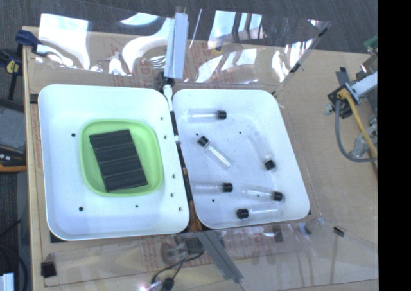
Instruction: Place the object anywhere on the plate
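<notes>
You had six clear vials with black caps scattered loose in the right bin [282,155], among them one near the top [205,115], a tilted one [213,151] and one at the front [257,211], lying apart, probably so each could be picked singly. The green plate [152,155] sat in the left bin [58,155], bearing a dark ridged block [117,160]. No vial lay on the plate. I could not tell your claw's state.
</notes>
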`<state>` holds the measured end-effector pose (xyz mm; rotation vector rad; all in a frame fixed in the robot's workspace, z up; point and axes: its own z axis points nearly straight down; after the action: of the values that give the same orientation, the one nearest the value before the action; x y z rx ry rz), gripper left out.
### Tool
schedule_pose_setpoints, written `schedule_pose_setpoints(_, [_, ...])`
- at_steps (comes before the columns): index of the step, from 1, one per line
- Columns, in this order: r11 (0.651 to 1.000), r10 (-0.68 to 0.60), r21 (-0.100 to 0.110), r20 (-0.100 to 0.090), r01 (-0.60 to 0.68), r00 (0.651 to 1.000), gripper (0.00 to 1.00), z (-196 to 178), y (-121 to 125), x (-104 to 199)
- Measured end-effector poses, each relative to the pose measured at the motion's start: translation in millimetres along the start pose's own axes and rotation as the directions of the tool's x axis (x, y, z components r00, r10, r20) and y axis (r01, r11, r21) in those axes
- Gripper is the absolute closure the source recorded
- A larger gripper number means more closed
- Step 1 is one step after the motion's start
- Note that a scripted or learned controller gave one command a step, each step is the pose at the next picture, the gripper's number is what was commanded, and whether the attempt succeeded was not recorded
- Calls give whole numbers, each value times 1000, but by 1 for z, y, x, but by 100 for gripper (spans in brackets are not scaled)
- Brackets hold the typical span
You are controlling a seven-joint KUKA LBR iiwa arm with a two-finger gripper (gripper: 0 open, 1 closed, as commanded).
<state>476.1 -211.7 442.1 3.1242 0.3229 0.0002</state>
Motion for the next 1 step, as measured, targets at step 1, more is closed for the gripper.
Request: schedule_pose_setpoints(1, [1000, -1, 0, 0, 1, 1000, 0, 0, 0, 0])
